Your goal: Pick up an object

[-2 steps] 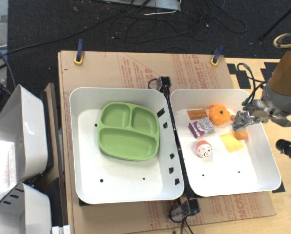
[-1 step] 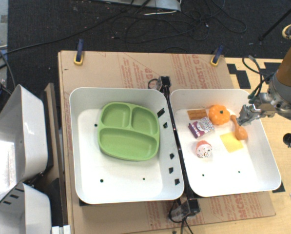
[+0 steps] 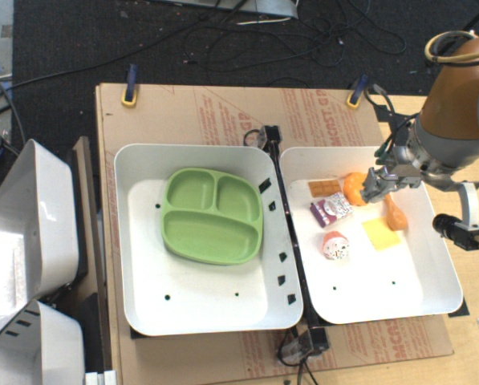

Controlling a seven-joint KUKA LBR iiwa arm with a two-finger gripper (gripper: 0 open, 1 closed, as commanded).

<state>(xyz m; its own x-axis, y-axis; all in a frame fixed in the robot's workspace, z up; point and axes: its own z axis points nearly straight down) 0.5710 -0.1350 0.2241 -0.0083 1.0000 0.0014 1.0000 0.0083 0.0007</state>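
Nearest the camera, the front rim of the right bin (image 3: 383,315) is seen, and this bin is taken as the landmark. Bare white floor is seen just inside that rim. Farther in, near the bin's middle, a small round item (image 3: 336,247) is seen, white with red markings. Just right of it, a flat yellow square (image 3: 381,234) is laid on the floor. Behind the square, a small orange piece (image 3: 395,214) is set, elongated and tilted. Toward the bin's left wall, a purple and white packet (image 3: 332,209) is placed, and behind it a flat tan-orange rectangle (image 3: 325,188) is seen. An orange ball (image 3: 353,189) is found in the back half of the bin, between the rectangle and the gripper (image 3: 375,187); it is round, bright orange and smooth, and its right side is hidden by the gripper. The gripper is lowered at the ball's right edge; whether its fingers are spread or pressed together cannot be told, and the ball is not seen between them. The arm (image 3: 452,107) is extended over the bin's back right corner. Left of the right bin, the left bin (image 3: 135,215) is set, and a green divided plate (image 3: 213,216) with three compartments is held in it.
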